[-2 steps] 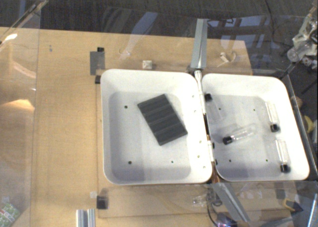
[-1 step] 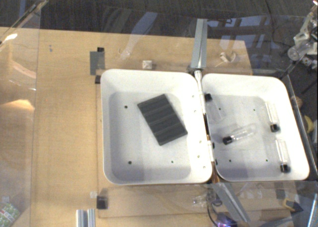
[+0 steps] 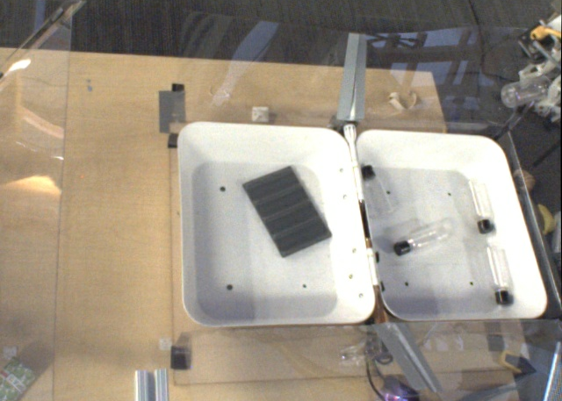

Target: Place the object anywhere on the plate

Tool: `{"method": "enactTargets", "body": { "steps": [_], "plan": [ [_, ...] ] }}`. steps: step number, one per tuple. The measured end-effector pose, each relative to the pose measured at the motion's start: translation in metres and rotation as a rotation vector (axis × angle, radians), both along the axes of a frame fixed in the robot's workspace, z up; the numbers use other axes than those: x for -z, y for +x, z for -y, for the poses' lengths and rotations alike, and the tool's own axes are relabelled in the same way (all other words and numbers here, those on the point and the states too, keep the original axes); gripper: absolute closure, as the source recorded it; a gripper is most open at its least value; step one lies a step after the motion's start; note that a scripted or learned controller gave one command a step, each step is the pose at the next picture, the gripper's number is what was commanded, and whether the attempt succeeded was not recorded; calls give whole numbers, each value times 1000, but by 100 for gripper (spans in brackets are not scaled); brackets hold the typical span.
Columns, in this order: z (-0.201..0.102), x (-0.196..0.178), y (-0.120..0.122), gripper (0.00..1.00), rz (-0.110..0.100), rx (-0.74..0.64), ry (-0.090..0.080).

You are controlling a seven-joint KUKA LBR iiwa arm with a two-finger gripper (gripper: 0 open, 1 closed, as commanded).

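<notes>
Dark grey ribbed plate (image 3: 287,211): flat rectangle, four or five parallel grooves, lying skewed on the floor of the left bin (image 3: 198,303), near its centre. Both bins are shallow white plastic with rounded corners and sit edge to edge on a pale wood-look bench (image 3: 97,215).

Right bin (image 3: 439,140) holds clear tubes with black caps. One tube (image 3: 423,238) lies tilted near the bin's middle, cap toward lower left. Two more tubes (image 3: 482,201) (image 3: 498,271) lie along the right wall, well apart from the plate. A fourth tube (image 3: 376,185) sits by the bin's left wall.

Claw (image 3: 536,83) sits at the upper right edge, off the bins, pale metal; cannot tell how it is set. Nothing visible in it.
</notes>
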State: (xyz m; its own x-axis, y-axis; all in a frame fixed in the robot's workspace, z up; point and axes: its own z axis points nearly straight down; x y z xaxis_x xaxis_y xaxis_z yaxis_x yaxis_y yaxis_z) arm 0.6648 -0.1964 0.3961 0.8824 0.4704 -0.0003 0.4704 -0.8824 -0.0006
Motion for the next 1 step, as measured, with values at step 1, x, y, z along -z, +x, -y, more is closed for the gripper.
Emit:
{"method": "enactTargets", "body": {
  "steps": [1],
  "plan": [
    [-1,93,-7,100,1,-232,0]
  ]
}}
